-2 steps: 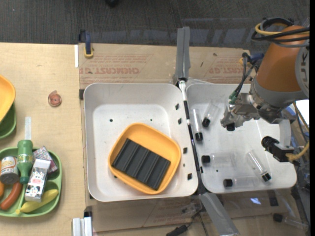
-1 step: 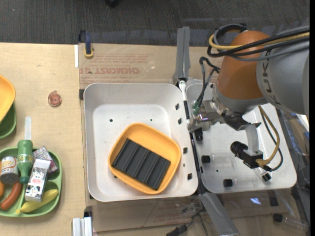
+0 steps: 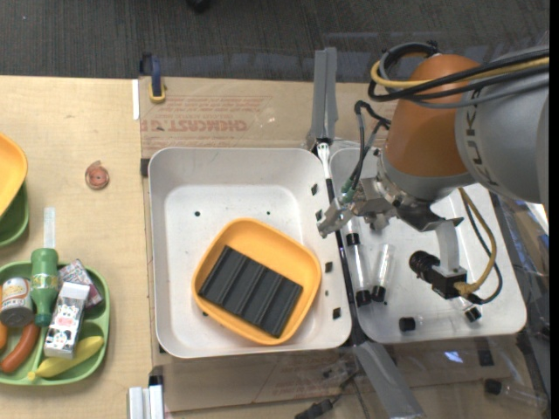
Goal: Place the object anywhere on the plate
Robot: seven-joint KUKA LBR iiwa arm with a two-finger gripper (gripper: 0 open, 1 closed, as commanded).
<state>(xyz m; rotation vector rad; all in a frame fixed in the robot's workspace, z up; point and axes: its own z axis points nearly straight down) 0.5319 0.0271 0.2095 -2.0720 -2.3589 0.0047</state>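
The gripper (image 3: 367, 264) is hanging over the left part of the right bin (image 3: 493, 317), its two fingers (image 3: 352, 264) standing apart and pointing down with nothing between them. The dark ribbed object (image 3: 249, 291) is lying flat on the yellow plate (image 3: 301, 256), which is sitting in the left bin (image 3: 170, 234), well apart from the claw. The grey arm (image 3: 507, 129) with its orange band (image 3: 424, 116) is reaching in above. Both bins are resting on a wooden bench (image 3: 70, 103), where a green tray (image 3: 96, 352) of toy food is sitting at far left.
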